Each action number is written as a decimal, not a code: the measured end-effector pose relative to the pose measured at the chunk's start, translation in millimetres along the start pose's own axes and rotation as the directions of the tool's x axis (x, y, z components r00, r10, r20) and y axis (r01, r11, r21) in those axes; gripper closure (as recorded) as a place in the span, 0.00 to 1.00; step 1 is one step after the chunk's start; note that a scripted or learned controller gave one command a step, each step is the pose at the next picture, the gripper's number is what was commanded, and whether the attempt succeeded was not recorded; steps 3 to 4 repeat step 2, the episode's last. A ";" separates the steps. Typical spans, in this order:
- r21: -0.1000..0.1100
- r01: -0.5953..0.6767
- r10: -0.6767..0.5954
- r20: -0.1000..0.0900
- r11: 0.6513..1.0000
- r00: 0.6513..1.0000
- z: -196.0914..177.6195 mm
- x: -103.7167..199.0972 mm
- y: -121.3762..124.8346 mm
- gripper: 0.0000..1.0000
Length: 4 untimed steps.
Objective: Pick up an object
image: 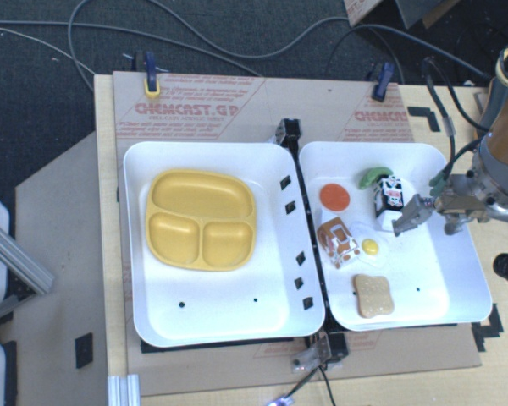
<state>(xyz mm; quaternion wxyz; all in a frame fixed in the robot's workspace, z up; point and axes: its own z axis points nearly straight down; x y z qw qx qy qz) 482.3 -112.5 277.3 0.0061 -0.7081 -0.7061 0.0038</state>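
Note:
The right bin [457, 286] holds several small items. A black-and-white toy [389, 194] stands next to a green piece [374, 176]. An orange-red disc [335, 197] lies at the left, with a brown, white and orange item [339, 239] below it. Further down are a small yellow ball [370, 247] and a tan slice of bread [373, 295]. My gripper [409, 217] reaches in from the right and hangs just right of and below the black-and-white toy. Nothing shows in its grasp.
The left bin [237, 311] bears a yellow divided plate [201, 218]. A black divider [303, 227] runs between the bins. Blue clamps [151, 70] [382, 79] sit at the board's far edge. The arm's body [491, 176] stands over the right bin's right rim.

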 end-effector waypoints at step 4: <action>-0.007 0.002 -0.002 0.001 1.000 1.000 36.9 -2.0 2.3 0.00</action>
